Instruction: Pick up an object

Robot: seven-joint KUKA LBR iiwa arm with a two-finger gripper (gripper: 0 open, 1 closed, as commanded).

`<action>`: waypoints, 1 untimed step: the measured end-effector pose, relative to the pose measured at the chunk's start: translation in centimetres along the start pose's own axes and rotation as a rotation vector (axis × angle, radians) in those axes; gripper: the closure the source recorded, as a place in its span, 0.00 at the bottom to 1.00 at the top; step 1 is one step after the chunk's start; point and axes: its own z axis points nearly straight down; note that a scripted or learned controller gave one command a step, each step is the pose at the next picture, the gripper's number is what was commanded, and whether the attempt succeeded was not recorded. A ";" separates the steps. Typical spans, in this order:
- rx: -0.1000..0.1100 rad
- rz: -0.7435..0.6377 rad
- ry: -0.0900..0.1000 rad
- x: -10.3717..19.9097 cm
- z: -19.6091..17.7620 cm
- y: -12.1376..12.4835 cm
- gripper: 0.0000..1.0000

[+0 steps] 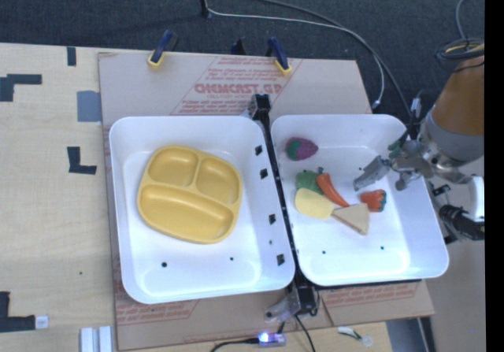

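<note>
Two shallow white plastic bins sit side by side on a brown cardboard sheet (236, 87) held by two blue-and-yellow clamps at its far edge. The left bin (130, 264) contains one yellow moulded tray with three compartments (189, 193), lying slightly rotated near the bin's centre. The right bin (417, 256) contains a cluster of small toy food items: a purple and green rounded piece (300, 149) toward the far left corner; a green leafy piece (307, 180) touching an orange carrot-shaped piece (332, 190); a pale yellow oval piece (313, 203) just below these; a tan wedge-shaped piece (353, 219) touching the oval's right end; and a small red-orange piece (375, 199) just beside the wedge. The grey arm with orange band (461, 106) enters from the right, over the right bin's right wall. The two-finger gripper (379, 172) is above the bin floor, just beyond the red-orange piece; its state cannot be determined and nothing is seen held.
</note>
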 end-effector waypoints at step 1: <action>0.000 0.000 0.000 0.0 0.0 0.0 0.00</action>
